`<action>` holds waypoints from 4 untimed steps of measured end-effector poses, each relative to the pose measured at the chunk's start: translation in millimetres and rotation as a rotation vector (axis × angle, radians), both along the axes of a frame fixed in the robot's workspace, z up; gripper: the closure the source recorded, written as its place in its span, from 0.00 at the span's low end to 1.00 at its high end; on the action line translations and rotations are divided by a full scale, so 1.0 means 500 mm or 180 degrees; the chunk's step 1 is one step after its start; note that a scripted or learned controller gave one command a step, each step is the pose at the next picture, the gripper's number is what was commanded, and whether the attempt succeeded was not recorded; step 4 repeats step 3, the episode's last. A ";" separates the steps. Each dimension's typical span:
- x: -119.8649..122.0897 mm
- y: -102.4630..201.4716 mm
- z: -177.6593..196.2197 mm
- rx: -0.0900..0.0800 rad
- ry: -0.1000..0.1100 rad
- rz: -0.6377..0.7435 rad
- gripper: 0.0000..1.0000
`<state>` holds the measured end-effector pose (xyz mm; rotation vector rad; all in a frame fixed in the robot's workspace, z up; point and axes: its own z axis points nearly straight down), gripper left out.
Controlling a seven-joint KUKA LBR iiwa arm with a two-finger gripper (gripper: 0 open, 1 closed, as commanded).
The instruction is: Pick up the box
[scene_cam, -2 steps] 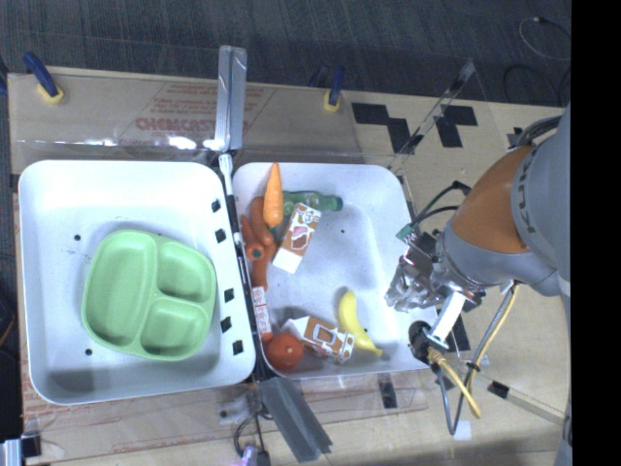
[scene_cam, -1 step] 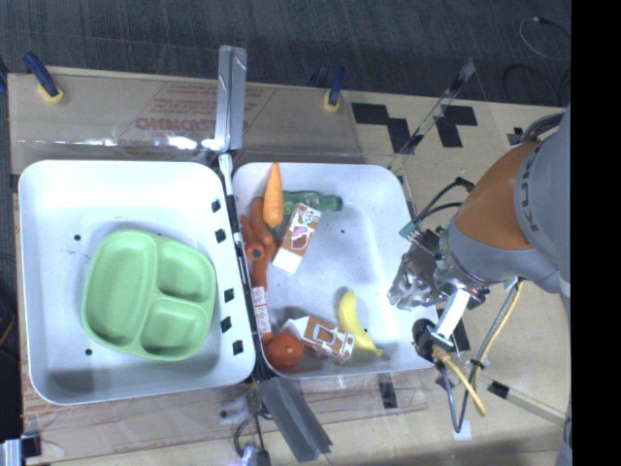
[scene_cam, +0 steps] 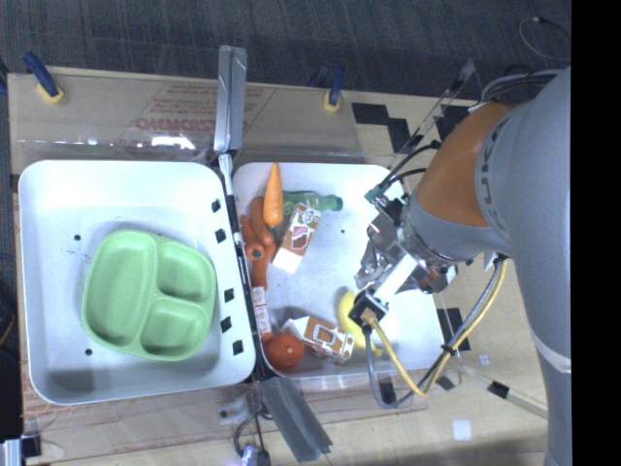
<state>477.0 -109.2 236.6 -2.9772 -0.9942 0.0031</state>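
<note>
The gripper (scene_cam: 380,265) hangs over the right bin (scene_cam: 335,270); open or closed, I cannot tell. One box (scene_cam: 298,233) lies left of it, another box (scene_cam: 328,338) below-left.

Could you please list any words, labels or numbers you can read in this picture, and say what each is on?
Nothing is clear enough to quote.
Red print on the cardboard sheet: upside down, too blurred to read.
Printing on the upper box: too small to read.
Printing on the lower box: too small to read.
</note>
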 end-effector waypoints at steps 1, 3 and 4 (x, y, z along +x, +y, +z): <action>-0.003 -0.063 -0.286 0.0007 0.0006 0.0189 1.00; 0.102 -0.136 -0.082 0.0002 0.0009 -0.0949 1.00; 0.102 -0.136 -0.082 0.0002 0.0009 -0.0949 1.00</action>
